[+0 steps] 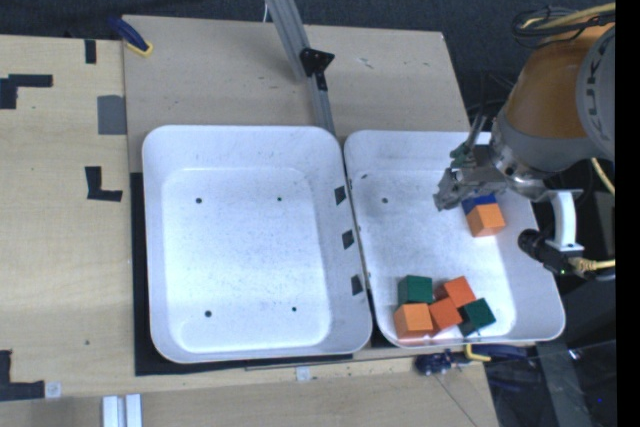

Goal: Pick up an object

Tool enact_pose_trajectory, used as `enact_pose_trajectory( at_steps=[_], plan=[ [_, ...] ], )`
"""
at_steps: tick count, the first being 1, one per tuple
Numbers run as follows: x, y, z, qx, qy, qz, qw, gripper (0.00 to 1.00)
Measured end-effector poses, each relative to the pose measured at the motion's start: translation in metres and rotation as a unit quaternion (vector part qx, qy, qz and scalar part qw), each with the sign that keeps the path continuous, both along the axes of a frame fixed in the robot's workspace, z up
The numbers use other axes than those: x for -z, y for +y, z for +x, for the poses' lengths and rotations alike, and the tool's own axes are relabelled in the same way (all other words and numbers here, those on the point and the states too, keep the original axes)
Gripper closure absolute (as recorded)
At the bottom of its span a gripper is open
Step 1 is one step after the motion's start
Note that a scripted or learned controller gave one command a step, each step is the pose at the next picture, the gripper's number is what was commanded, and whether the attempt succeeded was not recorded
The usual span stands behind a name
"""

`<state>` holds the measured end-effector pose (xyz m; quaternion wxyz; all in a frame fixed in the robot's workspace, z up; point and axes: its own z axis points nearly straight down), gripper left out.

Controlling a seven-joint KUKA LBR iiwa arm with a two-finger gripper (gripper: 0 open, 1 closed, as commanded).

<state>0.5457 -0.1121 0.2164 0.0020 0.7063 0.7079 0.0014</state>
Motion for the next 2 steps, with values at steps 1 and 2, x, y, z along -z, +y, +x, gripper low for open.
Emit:
enact_pose_trajectory(
  at_steps=[1,2],
  plan=[
    [-0.053,0.0,0.001,0.0,0.0,-0.0002,1.0,1.0],
    [-0.045,0.053,-0.009,-0.002,0.003,0.0009,1.0,1.0]
  ],
)
